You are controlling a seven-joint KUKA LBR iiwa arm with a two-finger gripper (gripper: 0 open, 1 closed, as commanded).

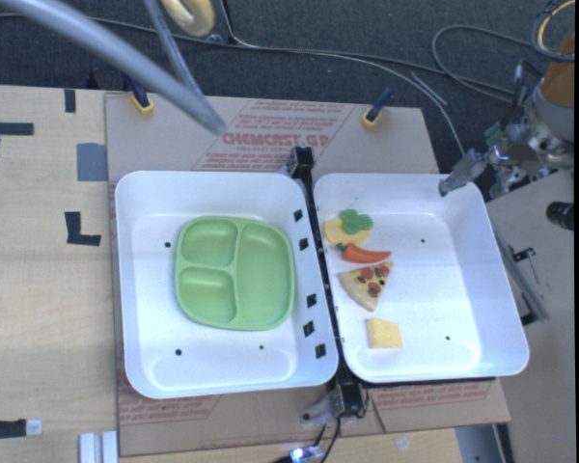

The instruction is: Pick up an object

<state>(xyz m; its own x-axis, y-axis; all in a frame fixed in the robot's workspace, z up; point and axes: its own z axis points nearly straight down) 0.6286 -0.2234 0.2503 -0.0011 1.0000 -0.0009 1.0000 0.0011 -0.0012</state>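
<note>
So far nothing has been picked: all four candidate objects lie in the right bin [463,287], bunched along its left edge beside the divider. Nearest the far-left corner sits a yellow-and-green toy food piece [348,227], with an orange carrot-like piece [365,254] just beside it. A pizza slice [367,284] lies toward the middle of that edge, and a yellow cheese-like block [383,334] sits closer to the near edge, a little apart from the rest. The left bin [145,258] carries a green divided plate [235,272].

The gripper [460,176] hangs over the far-right corner of the right bin, well apart from every object, touching none of them and holding nothing. How wide it stands cannot be told; it is too small and blurred.

To do this step well, the arm would likely best cross the bin toward its left edge and choose the cheese block, since it stands clear of neighbours. The descent should be centred and square over the block, clear of the bin wall.
</note>
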